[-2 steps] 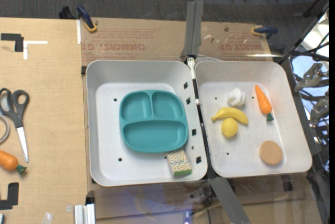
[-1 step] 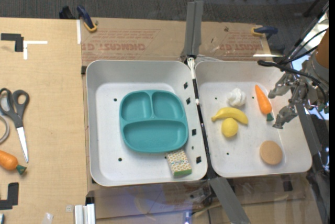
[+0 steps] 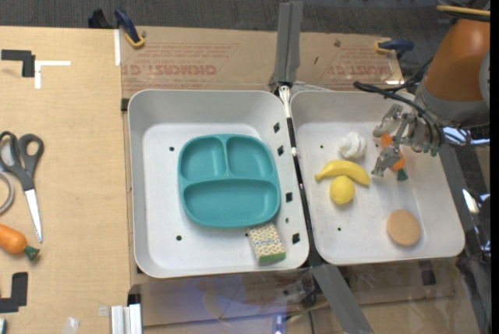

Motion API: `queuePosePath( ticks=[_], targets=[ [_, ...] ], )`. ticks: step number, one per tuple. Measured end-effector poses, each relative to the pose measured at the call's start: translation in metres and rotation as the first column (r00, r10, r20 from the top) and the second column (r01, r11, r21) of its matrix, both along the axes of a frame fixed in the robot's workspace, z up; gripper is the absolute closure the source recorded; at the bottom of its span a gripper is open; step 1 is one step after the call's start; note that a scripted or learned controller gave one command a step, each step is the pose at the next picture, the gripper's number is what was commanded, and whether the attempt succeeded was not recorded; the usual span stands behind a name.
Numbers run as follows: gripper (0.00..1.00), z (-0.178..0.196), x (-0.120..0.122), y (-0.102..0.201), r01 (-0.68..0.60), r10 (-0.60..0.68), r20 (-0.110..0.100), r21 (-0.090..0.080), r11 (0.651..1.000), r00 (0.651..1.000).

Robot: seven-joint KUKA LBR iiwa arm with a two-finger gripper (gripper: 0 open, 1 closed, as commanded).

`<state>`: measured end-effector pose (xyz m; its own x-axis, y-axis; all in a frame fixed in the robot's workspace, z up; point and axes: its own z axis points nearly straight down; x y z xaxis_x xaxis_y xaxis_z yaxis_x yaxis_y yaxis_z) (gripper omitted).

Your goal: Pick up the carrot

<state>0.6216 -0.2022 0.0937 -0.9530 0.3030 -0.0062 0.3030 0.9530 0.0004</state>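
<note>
Gripper: your gripper (image 3: 387,151) hung over the right bin (image 3: 437,246), fingers pinching the carrot (image 3: 395,163), a small orange piece with a green end.
Carrot: it sat between the fingertips, in the bin's upper right part.
Nearby: you had a white lump (image 3: 352,143), a banana (image 3: 343,172) and a lemon (image 3: 341,190) to its left, a tan disc (image 3: 404,228) below.
Left bin: a teal divided plate (image 3: 228,180) and a sponge (image 3: 267,243).

The gripper (image 3: 387,149) at right of frame hides most of a small orange piece (image 3: 398,164), too small to identify, and the arm (image 3: 460,67) is cut by the right edge.
</note>
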Motion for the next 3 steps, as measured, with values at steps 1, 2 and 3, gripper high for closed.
queuePosePath(
  ticks=[1,2,3],
  targets=[
    [1.0,0.011,0.002,0.0,-0.003,0.003,0.006,-0.002,1.0,1.0],
    [1.0,0.075,-0.024,0.044,0.118,-0.118,-0.002,0.001,0.993,0.993],
    [1.0,0.085,-0.023,0.044,0.116,-0.116,0.002,0.0,0.993,0.993]
  ],
)
